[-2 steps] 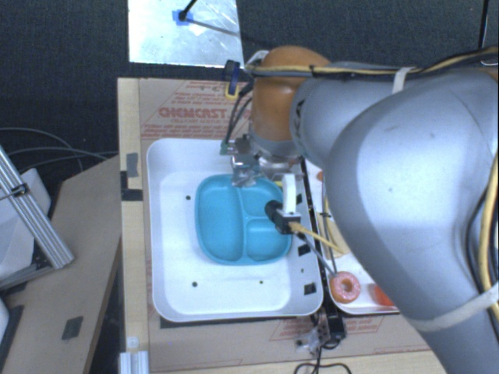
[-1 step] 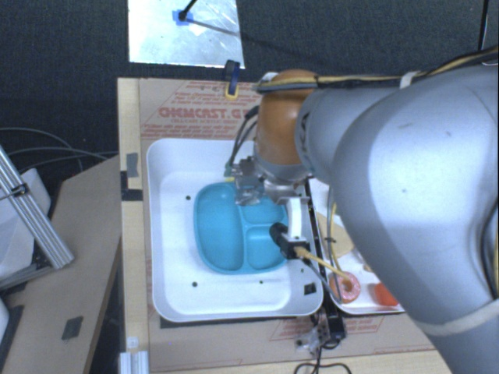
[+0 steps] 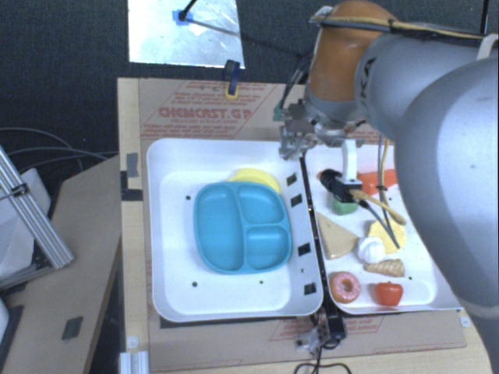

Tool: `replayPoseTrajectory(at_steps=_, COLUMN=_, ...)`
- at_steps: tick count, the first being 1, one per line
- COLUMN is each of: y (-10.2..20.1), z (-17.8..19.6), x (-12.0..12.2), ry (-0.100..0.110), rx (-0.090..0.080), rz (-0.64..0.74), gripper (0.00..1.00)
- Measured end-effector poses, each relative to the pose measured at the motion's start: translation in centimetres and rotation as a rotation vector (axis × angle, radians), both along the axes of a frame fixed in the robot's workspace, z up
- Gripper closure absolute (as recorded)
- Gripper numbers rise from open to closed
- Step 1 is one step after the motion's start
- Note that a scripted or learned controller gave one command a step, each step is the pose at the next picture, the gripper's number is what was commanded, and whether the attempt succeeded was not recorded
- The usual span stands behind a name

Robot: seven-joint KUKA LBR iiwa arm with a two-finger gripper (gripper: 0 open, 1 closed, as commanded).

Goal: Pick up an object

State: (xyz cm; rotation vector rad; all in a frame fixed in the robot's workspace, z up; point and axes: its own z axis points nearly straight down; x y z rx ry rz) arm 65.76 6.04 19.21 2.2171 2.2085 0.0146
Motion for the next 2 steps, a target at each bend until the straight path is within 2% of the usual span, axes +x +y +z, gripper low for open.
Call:
replayPoseTrajectory(at_steps=1, y=0.5, z=-0.1, x=-9.0, ry=0.021, rx=0.003, rz=0.003, gripper=1.00)
replayPoseTrajectory(at_steps=2, y=-2.1, z=1.3, x=-17.4, ry=0.019, rx=0.002, rz=0.001, gripper=1.00)
